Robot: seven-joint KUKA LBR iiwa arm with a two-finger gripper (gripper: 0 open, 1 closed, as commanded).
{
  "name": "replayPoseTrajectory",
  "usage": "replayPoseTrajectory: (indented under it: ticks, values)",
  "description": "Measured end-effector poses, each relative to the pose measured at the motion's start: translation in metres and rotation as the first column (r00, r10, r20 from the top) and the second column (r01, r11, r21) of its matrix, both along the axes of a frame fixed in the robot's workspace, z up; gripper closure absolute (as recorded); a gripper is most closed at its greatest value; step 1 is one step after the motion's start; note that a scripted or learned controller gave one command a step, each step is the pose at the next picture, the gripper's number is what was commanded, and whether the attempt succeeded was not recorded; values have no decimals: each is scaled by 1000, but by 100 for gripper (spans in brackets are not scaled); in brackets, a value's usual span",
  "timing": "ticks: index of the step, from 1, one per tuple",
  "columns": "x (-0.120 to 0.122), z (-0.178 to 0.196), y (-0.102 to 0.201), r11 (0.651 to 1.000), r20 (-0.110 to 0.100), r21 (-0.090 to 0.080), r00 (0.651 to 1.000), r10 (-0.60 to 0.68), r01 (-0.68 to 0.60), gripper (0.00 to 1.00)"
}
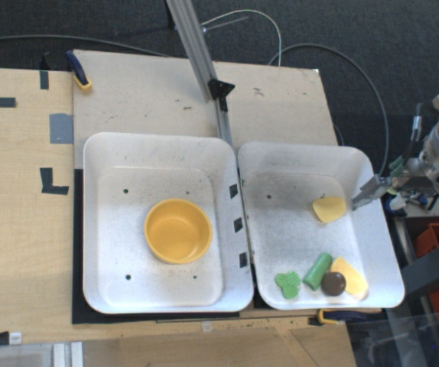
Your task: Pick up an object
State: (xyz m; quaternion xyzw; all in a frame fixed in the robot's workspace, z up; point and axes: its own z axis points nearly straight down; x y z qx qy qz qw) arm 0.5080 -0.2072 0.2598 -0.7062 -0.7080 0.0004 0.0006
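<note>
My gripper (366, 193) reaches in from the right over the right bin's right rim, its tip just right of a flat pale yellow piece (329, 209) on the bin floor. Nothing shows in its grasp. Near that bin's front edge lie a green cylinder (318, 271), a small green piece (287, 284), a brown ball (333, 283) and a yellow lump (351, 277), all close together. A yellow bowl (177, 230) sits upright in the middle of the left bin.
The left bin (112, 159) and right bin (281, 159) stand side by side on the bench. A grey metal pole (193, 29) slants down from the top to the gap between them. Cables (357, 75) loop behind the right bin.
</note>
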Motion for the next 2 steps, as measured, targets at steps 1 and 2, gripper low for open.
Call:
replayPoseTrajectory:
  ticks: [1,2]
  values:
    - [0,0,0,1000,0,0,1000,0,0,0]
    - [1,-43,1,1000,-4,1,1000,-1,1,0]
